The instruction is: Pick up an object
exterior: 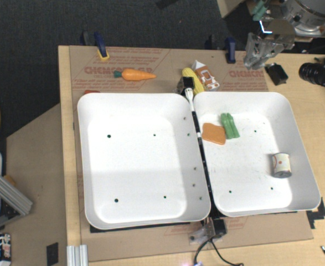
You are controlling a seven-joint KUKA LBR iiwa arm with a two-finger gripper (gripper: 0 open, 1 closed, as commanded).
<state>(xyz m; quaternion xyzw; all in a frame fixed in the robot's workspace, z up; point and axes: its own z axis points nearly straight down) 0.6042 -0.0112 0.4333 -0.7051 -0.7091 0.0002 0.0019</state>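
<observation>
Hovering tool (pixel 256 57) beyond right bin (pixel 295 198)

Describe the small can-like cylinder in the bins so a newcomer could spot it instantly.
Start at the right-hand shallow white bin. Near its right wall, toward the front, lies a small white and grey cylinder on its side. It sits alone, apart from the flat orange piece and green block that touch near the bin's left side.

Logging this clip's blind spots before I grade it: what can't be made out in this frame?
- End effector, camera view: blurred, so its open or shut state is unreadable.
- Arm: cut off by the top and right edges.
- Small can in the right bin: label too small to read.
- Packet and yellow item behind the bins: overlapping and too small to identify.
</observation>
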